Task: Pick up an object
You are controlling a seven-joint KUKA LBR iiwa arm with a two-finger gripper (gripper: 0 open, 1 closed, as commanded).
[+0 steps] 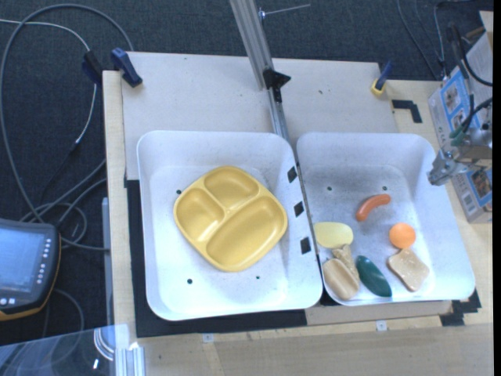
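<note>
Readable text: none.
Printed boxes (460, 124) (right edge of bench): blue and white print, too small to read.

pincer (443, 171) end is pale grey metal, blocky, w/ dull sheen; fingers too small and blurred to tell apart. above it a boxy grey wrist part (475, 135) w/ thin dark cables (470, 116) looping over it. little else of the arm can be made out.
</note>
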